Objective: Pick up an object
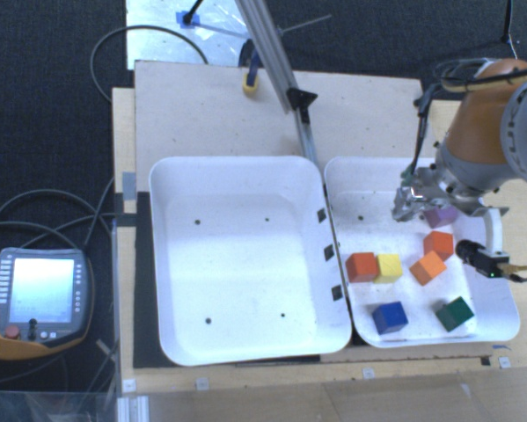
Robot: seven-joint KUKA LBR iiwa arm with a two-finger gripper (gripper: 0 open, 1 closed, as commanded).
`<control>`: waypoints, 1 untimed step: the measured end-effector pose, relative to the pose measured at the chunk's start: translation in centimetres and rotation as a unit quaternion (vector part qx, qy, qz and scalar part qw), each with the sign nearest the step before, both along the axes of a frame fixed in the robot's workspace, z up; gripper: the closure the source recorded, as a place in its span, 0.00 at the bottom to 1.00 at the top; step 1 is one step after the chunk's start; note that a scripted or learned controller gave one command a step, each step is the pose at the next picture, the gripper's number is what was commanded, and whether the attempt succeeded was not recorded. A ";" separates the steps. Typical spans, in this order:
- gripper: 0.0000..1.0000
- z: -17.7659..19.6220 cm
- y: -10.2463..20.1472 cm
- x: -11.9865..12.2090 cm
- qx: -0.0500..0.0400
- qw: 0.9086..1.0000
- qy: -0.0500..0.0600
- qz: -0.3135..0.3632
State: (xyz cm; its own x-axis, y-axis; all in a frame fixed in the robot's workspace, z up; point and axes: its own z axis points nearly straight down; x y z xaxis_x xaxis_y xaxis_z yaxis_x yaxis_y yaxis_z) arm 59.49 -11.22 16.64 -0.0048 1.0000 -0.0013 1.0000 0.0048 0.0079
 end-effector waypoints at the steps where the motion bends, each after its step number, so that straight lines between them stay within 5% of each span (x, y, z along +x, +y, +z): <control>1: 1.00 6.5 0.0 0.5 0.000 1.000 -0.001 0.000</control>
